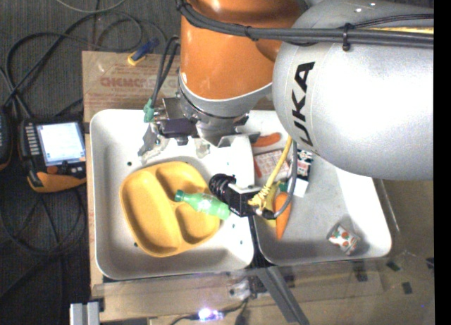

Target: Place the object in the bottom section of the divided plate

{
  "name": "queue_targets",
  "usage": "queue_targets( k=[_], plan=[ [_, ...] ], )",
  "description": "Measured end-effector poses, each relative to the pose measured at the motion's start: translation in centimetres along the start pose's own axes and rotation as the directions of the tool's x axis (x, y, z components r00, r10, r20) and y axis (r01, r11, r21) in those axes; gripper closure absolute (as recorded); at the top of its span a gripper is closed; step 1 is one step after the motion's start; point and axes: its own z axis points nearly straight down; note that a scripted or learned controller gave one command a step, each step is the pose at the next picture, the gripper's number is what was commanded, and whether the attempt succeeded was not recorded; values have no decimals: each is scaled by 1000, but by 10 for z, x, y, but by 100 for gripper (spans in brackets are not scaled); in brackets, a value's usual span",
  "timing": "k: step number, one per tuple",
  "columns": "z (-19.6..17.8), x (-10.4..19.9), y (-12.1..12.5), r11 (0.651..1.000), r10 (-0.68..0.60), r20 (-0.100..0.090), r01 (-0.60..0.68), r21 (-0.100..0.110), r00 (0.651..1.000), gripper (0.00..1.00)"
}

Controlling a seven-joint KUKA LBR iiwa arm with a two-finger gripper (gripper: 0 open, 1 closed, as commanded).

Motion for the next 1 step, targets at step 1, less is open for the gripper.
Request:
queue_targets(
  k=[1],
  plan=[
    [0,0,0,1000,0,0,0,0,1000,0]
  ],
)
